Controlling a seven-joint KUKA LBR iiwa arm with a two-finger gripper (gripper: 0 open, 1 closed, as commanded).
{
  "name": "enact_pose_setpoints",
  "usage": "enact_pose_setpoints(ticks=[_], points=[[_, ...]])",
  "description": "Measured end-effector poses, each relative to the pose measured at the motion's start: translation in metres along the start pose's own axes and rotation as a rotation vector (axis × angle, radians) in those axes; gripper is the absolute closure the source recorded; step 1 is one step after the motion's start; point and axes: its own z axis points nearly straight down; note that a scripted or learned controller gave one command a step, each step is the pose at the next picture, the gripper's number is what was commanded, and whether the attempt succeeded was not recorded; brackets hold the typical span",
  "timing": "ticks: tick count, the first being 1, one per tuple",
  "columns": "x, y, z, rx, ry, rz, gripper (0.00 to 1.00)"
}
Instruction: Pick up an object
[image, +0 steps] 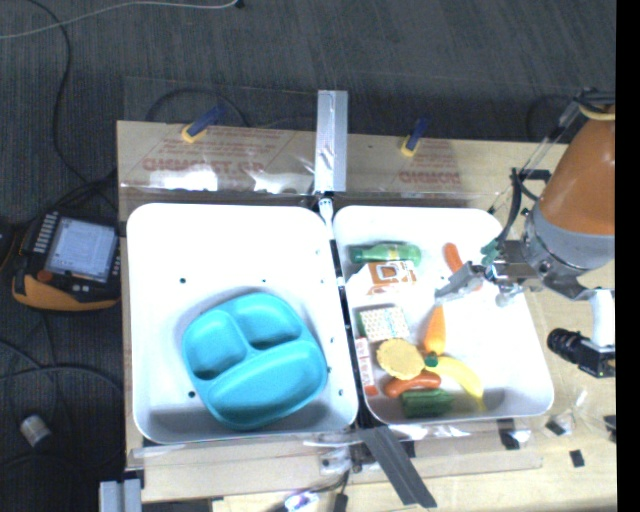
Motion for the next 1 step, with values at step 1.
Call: enact_pose_setpoints(ticks=[1], points=[[-0.0302,0.0044,0.1542,-0.002,0.001,-0.099,0.0]])
